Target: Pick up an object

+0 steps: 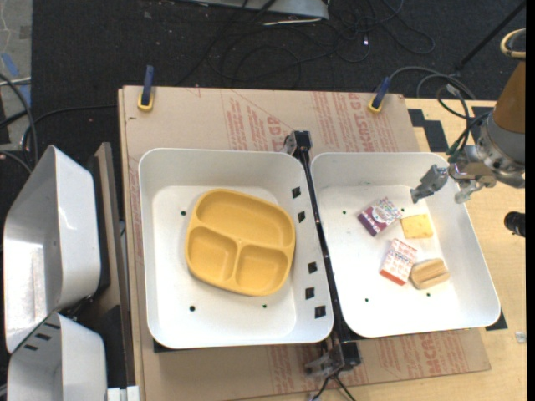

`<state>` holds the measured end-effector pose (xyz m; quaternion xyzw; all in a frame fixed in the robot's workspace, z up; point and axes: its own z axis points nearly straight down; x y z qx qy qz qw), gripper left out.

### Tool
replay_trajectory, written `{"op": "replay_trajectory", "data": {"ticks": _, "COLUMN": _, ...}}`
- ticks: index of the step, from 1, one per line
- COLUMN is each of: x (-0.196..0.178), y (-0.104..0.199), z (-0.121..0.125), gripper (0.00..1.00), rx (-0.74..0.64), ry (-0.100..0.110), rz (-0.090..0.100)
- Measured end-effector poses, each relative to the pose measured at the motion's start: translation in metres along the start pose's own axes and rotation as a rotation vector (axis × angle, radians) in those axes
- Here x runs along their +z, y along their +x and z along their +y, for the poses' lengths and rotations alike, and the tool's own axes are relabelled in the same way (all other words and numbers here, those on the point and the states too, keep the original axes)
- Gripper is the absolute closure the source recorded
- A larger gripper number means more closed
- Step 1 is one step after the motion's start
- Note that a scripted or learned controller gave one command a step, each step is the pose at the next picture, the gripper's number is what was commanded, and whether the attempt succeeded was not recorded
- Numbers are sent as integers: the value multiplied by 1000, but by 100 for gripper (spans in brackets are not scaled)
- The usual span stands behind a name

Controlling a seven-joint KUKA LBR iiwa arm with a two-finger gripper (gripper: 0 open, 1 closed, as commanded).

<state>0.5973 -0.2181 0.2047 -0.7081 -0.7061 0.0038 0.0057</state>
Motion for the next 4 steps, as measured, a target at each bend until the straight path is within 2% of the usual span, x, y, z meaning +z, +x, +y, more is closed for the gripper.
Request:
{"op": "replay_trajectory", "data": {"ticks": 1, "x": -9, "y": 1, "z": 3, "gripper": 0, "rx": -4, "ry": -13, "rz": -3}}
{"op": "replay_trajectory", "data": {"ticks": 3, "x": 83, "y": -3, "z": -7, "gripper": 0, "rx": -1, "ry": -9, "rz": -2}}
{"op": "replay_trajectory", "data": {"ticks": 4, "x": 112, "y": -3, "z": -5, "gripper": 0, "rx": -2, "ry": -14, "rz": -4}}
